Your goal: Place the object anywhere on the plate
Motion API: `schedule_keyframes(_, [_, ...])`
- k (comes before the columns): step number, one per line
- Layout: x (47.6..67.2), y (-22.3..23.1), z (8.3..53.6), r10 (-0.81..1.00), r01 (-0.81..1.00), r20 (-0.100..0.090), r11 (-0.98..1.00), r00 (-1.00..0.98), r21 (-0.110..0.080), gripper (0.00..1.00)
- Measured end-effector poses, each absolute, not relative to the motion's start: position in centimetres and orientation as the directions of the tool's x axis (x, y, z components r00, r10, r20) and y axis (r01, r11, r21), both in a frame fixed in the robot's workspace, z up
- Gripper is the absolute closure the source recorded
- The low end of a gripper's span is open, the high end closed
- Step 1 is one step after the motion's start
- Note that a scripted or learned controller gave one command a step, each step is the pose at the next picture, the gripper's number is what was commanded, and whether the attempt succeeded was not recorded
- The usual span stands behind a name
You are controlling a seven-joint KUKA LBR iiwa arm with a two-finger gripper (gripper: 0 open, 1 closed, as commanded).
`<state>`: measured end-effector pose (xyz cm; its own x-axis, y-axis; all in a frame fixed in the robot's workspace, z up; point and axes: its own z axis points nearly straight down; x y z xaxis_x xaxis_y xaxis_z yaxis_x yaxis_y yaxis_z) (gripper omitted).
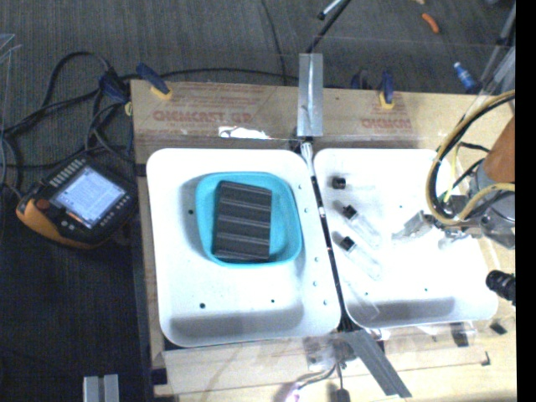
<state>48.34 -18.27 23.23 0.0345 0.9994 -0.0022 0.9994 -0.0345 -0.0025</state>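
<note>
I had the bench (209, 111) filling the middle of the frame, brown board with red lettering along its upper edge. On it sat the two white bins side by side, the left bin (243, 308) at centre and the right bin (419, 296) at right of centre, their rims touching down the middle line.

Inside the left bin lay the plate (287, 224), a light blue squarish dish. And there was the object (243, 220), a dark grey ribbed block, lying flat on the plate, well within its rim, long side running top to bottom of the frame.

At the right edge I saw the arm (507, 153), orange showing beside a loop of yellow and black cables (440, 174). The gripper (419, 223) reached leftward over the right bin, low over its floor. Its fingers looked spread a little with nothing between them, though the metal was pale against the white and hard to read.

Far left, off the bench, the handheld controller (79, 201) lay on the dark floor, screen lit.

Smallest of all, three little black bits (343, 211) were scattered in the left part of the right bin, near some clear plastic pieces (368, 245).
</note>
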Motion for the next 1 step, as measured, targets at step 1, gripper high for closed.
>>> schedule_keyframes(1, [48.23, -13.93, 12.95, 0.944, 0.944, -0.001, -0.331, 0.331, -0.006, 0.0])
